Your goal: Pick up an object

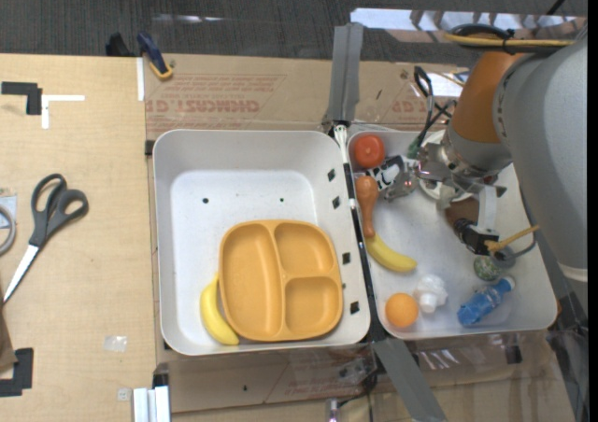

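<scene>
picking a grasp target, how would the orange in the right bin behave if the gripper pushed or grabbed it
The orange looks round and smooth, so a push would probably send it rolling, perhaps against the white lump beside it or the bin wall. It seems firm rather than floppy. Its curved sides may slip out of an off-centre pinch.

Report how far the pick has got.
Done: the arm has reached down into the right bin, with the gripper low near the tomato and carrot. In hand: nothing visibly held. Left: grasp and lift an object; the banana, orange and blue bottle lie untouched.
</scene>
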